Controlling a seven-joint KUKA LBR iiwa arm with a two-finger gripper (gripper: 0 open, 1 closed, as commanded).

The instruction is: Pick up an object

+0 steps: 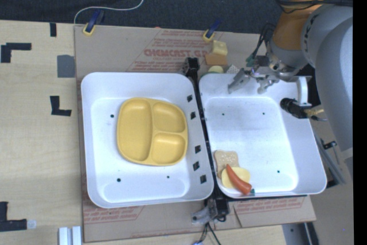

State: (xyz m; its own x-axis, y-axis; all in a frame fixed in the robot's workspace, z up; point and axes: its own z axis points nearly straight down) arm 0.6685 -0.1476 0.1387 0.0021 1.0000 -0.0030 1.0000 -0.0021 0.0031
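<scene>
Left bin [97,123] holds yellow plate [152,131]; right bin [298,146], toy sausage [238,178]

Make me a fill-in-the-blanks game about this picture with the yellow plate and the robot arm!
1. The yellow plastic divided plate lies in the ____ white bin.
2. The plate has ____ compartments.
3. The red toy sausage rests in the near-left corner of the ____ white bin.
4. The two-finger gripper sits above that bin's ____ edge.

Missing words: left; three; right; far
</scene>
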